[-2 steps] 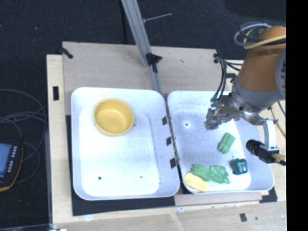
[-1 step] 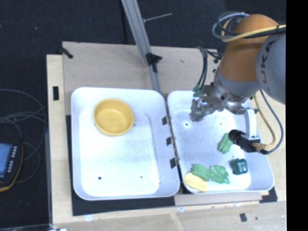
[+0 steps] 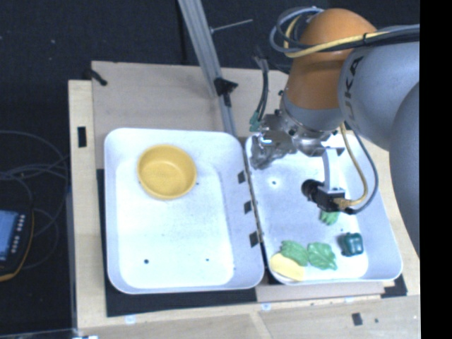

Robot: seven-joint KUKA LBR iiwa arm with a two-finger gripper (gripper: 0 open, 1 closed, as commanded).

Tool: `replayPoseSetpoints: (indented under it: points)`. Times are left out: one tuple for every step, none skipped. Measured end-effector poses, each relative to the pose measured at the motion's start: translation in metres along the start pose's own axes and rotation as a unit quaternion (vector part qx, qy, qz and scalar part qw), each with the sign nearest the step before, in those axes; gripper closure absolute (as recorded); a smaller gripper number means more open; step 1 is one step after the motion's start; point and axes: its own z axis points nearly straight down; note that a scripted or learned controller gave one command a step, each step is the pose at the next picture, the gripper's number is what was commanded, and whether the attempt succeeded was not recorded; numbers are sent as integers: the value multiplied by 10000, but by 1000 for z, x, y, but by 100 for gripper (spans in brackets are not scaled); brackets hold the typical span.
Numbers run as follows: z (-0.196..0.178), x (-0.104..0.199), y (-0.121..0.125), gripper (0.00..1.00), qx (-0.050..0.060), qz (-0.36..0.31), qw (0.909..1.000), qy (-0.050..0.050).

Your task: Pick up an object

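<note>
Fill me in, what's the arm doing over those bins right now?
The grey arm reaches in over the right bin, with its end effector at that bin's far left corner, beside the divider. The loose things lie apart from it along the near edge: green pieces, a yellow piece and a teal block. The left bin holds a yellow bowl. Nothing looks picked up yet.

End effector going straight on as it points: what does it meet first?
Likely the bare floor of the right bin, near its far left corner; depth under the end effector is unclear.
</note>
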Motion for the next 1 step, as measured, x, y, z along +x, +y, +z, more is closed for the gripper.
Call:
replayPoseSetpoints:
  points:
    - [14,51,30,100,6,4,10000,1]
